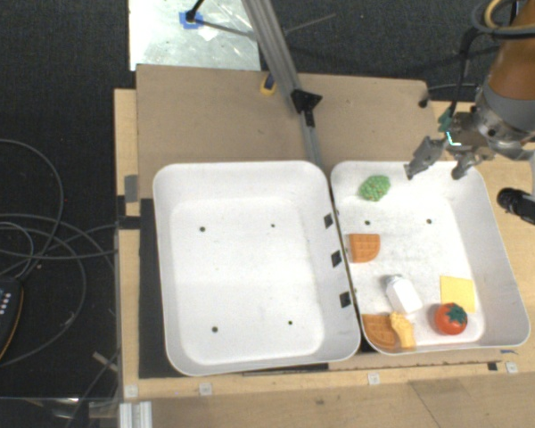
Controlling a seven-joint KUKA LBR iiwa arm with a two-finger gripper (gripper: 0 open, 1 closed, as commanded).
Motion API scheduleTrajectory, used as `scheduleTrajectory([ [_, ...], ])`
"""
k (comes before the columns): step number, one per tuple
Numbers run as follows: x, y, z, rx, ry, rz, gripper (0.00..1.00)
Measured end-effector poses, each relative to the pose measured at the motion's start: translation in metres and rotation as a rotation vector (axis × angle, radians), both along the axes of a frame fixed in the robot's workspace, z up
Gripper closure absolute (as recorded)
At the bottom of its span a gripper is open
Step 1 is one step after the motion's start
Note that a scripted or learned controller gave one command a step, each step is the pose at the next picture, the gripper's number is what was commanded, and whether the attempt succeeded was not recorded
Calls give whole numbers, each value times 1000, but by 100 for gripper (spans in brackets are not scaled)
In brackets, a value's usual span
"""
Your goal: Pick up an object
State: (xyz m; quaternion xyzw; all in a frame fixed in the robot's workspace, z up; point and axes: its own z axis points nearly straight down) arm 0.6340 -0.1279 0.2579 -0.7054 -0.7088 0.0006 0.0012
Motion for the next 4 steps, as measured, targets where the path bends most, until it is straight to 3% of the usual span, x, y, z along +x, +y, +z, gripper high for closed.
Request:
scheduleTrajectory([
  [1,1,0,2,-1,-4,1,0],
  [4,6,19,-145,0,-1,1,0],
])
